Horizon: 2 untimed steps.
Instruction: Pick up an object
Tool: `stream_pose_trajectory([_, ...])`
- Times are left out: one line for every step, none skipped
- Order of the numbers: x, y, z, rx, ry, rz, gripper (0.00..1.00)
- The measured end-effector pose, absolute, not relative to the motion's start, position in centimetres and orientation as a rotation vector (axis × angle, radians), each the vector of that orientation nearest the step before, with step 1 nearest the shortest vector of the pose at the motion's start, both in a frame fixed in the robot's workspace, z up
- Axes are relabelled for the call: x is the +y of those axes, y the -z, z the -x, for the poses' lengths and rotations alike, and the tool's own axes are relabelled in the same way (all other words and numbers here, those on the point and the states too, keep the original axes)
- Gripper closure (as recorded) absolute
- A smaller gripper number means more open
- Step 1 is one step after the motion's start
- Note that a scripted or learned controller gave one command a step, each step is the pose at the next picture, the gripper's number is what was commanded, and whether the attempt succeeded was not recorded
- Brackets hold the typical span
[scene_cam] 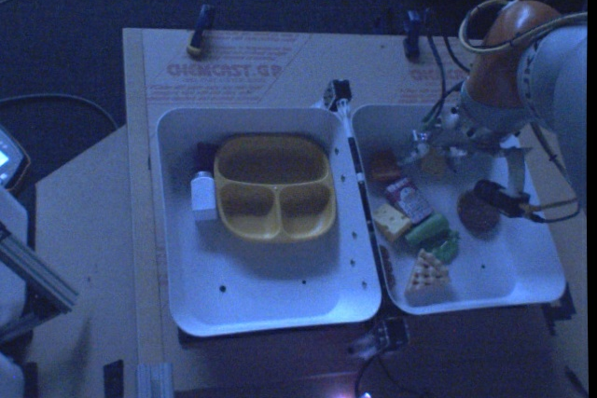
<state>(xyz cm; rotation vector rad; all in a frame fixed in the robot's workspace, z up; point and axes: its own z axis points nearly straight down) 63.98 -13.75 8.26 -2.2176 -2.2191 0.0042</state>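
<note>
Reaching in from the right of the frame, the arm (536, 61) bends down over the upper part of the right bin (546, 270), and its hand (438, 144) sits low among the objects there; whether the hand is open or closed cannot be told in the dim light, and nothing can be seen in its grip. The right bin holds a small red packet (408, 198) near its centre left, a yellow block (391, 220) just below that, a green piece (429, 229) beside it, a waffle-patterned wedge (427, 275) toward the lower edge, and a dark round object (478, 213) to the right. A brown item (383, 167) lies near the divide between the bins, close to the hand. The left bin (233, 303) carries a yellow divided tray (274, 186) at its centre, with a small white bottle (203, 196) touching the tray's left side. Both bins rest side by side on the worktop (140, 107).
</note>
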Motion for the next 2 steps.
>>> stream_pose_trajectory([-13.8,-9.7,-64.2,-2.222,0.003,2.223,1.0])
stream_pose_trajectory([-13.1,-15.8,-64.2,-2.227,0.006,2.224,1.0])
